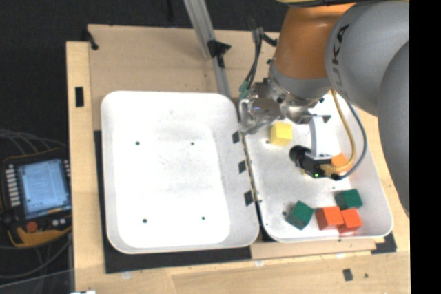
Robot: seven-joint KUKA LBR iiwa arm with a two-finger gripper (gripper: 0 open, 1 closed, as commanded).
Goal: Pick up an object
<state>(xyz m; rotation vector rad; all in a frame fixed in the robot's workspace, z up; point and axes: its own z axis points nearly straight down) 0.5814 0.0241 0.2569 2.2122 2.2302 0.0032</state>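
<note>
The arm [344, 45] hangs over the right bin's [372, 169] far end. The pincer [275, 122] sits there, its state hard to tell, just beside a yellow block [280, 133]. Two green blocks [300, 215] and orange blocks [339, 218] lie near the bin's near edge.

Two shallow white plastic bins sit side by side on the wooden bench [138, 58]. In the right bin [275, 206], a yellow block [280, 133] lies toward the back, just below the claw [265, 110]; two green blocks [300, 215] and two touching orange blocks [339, 218] cluster at the front.
</note>
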